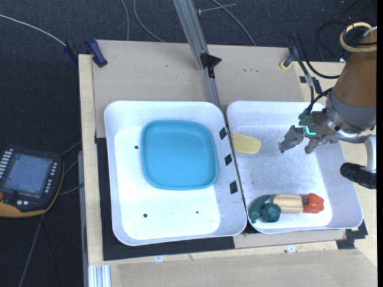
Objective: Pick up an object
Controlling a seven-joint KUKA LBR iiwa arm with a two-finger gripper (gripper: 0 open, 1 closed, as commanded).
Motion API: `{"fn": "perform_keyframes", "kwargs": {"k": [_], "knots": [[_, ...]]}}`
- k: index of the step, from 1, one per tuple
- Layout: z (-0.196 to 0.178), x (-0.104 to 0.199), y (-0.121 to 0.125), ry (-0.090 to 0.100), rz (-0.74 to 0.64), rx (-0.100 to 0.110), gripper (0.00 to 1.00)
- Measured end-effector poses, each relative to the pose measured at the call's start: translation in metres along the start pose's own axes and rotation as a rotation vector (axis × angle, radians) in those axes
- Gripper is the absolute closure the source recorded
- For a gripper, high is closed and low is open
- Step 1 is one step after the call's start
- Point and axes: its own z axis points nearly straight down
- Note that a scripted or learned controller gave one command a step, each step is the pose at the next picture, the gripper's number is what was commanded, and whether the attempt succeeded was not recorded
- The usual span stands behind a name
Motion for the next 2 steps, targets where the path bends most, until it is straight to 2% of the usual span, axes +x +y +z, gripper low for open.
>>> {"fn": "perform_keyframes", "kwargs": {"k": [1, 2], "knots": [[0.000, 0.000, 0.000, 0.000, 0.000, 0.000, 0.00], [0.059, 0.005, 0.005, 0.000, 0.000, 0.005, 0.00]]}}
